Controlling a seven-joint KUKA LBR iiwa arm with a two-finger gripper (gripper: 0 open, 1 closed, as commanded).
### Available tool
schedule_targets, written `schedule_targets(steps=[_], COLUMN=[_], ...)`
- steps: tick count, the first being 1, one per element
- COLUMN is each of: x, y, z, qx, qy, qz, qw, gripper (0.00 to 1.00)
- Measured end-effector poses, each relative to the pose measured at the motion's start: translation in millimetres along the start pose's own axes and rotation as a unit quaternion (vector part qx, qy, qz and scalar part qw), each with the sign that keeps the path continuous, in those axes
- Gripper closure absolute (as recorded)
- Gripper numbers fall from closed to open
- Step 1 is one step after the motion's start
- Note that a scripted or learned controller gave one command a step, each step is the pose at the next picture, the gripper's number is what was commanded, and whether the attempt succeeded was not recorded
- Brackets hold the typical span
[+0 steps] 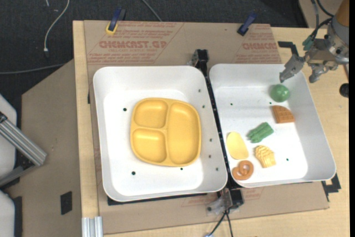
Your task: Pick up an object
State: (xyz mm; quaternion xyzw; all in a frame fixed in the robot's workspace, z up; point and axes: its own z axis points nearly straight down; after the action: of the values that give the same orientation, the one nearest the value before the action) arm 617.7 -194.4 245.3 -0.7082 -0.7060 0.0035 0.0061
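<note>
The right bin (233, 77) holds a green ball (280, 92), an orange waffle-like piece (283, 114), a green oblong toy (260, 132), a pale yellow oval (237, 145), a yellow corn-like piece (265, 156) and a brown ring (242, 170). My gripper (302, 71) hangs at the bin's far right corner, above and to the right of the green ball. Its fingers (289, 70) are spread, with nothing between them.
The left bin (111, 86) carries a yellow divided plate (165, 131). Blue clamps (115, 19) (247, 23) hold the cardboard base at its far edge. Cables and a box stand behind the arm at top right.
</note>
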Motion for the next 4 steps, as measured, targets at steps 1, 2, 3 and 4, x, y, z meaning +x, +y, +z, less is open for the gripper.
schedule_targets(steps=[1, 2, 3, 4], x=[0.8, -5.2, 0.7, -2.9], y=[2.1, 10.4, 8.2, 10.4], z=[-7.5, 44.3, 88.5, 151.3], qx=[-0.006, -0.004, -0.004, -0.003], qy=[-0.001, -0.001, -0.001, 0.0], qz=[-0.002, -0.002, -0.002, -0.002], qw=[1.0, 1.0, 1.0, 1.0], gripper=[0.0, 0.0, 0.0, 0.0])
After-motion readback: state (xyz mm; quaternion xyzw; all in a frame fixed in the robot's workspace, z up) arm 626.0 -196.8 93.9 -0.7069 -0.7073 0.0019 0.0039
